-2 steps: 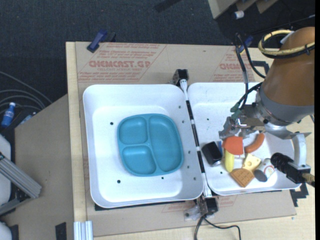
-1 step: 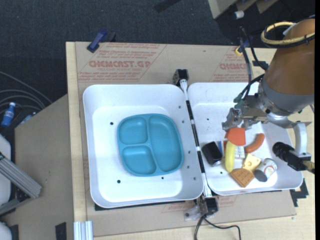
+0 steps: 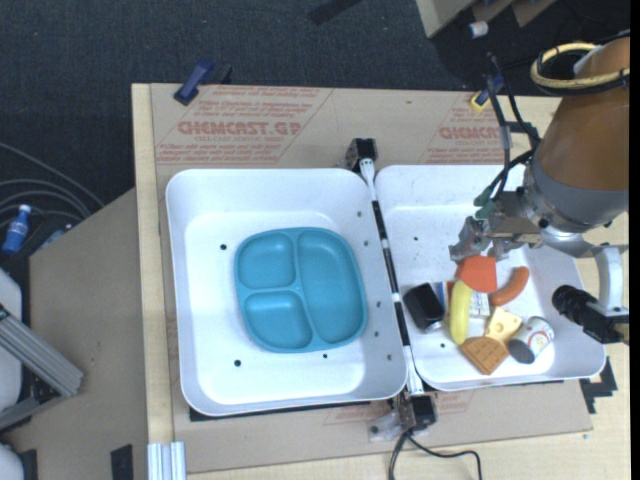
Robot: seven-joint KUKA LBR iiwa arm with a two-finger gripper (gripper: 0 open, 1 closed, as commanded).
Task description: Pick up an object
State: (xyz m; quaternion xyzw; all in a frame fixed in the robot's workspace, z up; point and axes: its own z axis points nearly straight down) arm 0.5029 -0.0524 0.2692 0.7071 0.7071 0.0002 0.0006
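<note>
The gripper [image 3: 478, 243] is seen poised low over the right bin [image 3: 430, 203], just above a red-orange piece [image 3: 478, 272] at the top of the toy-food cluster. How far it is spread cannot be told from this angle, and nothing is seen held in it. The pile is bunched toward the bin's near right corner: a yellow banana [image 3: 459, 313], a black block [image 3: 425, 304], a sausage [image 3: 510, 286], a cracker [image 3: 485, 353] and a small can [image 3: 535, 338], all touching or nearly so. The red-orange piece is judged the likely target, being topmost and directly beneath. The blue divided plate [image 3: 300, 288] is left alone in the left bin [image 3: 200, 218].
</note>
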